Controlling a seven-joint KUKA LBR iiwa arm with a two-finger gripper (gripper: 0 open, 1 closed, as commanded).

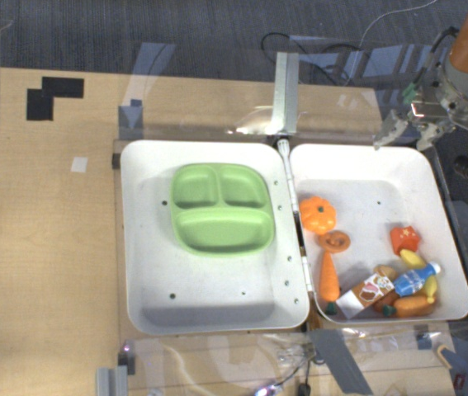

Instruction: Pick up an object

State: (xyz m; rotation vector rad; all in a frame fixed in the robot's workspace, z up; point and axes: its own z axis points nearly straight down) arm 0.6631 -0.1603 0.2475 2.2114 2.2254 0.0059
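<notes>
While the claw [404, 127] hangs above the far right corner of the right bin [357, 172], you can see its two fingers spread apart with nothing between them, so it holds no object yet. It sits outside the cluster of things, probably parked high so your camera gets a clear look at both bins before a pick is chosen.

Moving outward from there, the nearest candidates lie well apart from the claw. A small orange pumpkin [319, 214] rests against the left wall of the right bin, with a brown ring-shaped piece [334, 240] just below it and a carrot [328, 277] pointing toward the near edge. A red pepper-like toy [404, 238] stands by the right wall. The near right corner holds a crowded heap: a blue bottle [415, 280], a banana [413, 259] and a small carton [369, 291], all touching, likely slid together there.

You would judge the pumpkin or the red toy the easier grasps, since each stands free of its neighbours.

Further out, the left bin [147, 287] carries a green divided plate [221, 207], on the bench [44, 221].
</notes>
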